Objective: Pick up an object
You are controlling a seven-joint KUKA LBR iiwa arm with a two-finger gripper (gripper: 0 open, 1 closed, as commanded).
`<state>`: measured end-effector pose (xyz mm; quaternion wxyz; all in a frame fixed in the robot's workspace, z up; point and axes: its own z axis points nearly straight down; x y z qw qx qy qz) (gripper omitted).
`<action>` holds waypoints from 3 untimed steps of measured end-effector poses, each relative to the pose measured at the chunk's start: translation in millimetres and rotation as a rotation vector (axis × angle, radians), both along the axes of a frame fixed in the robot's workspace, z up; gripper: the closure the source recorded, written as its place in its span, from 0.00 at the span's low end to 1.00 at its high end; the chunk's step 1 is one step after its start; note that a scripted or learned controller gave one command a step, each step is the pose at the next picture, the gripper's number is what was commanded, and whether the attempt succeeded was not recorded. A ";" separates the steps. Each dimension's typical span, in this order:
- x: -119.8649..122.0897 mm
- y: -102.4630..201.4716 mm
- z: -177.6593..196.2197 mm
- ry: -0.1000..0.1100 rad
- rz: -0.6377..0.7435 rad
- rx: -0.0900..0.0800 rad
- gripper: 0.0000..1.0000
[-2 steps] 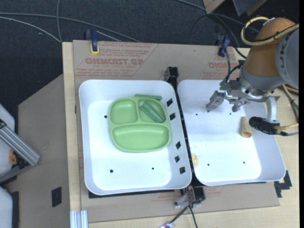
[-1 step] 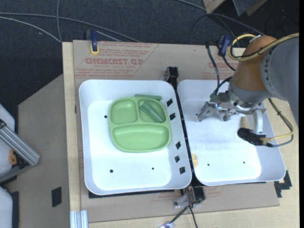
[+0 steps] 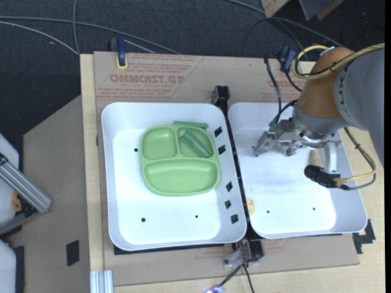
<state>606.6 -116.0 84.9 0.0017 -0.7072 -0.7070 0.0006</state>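
A green divided plate (image 3: 179, 162) lies in the left bin (image 3: 122, 212). In its upper right compartment rests a darker green oblong piece (image 3: 197, 141). My gripper (image 3: 275, 148) hangs low over the upper middle of the right bin (image 3: 293, 215). It is open, and I see only white bin floor between its fingers. A small tan object (image 3: 314, 158) peeks out beside the wrist. At the right bin's lower left edge sits a tiny yellow bit (image 3: 250, 207).
The grey arm with its orange band (image 3: 321, 90) crosses the right bin's upper right corner. Black cables (image 3: 324, 177) loop below the wrist. A row of black clips (image 3: 227, 182) runs along the divider between the bins. Cardboard (image 3: 153, 72) underlies both bins.
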 end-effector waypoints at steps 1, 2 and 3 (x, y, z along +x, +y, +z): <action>0.9 0.2 11.6 -0.003 0.000 0.000 1.00; -1.0 0.7 75.9 -0.010 0.001 -0.003 1.00; -2.9 -4.1 121.3 -0.009 0.001 -0.003 1.00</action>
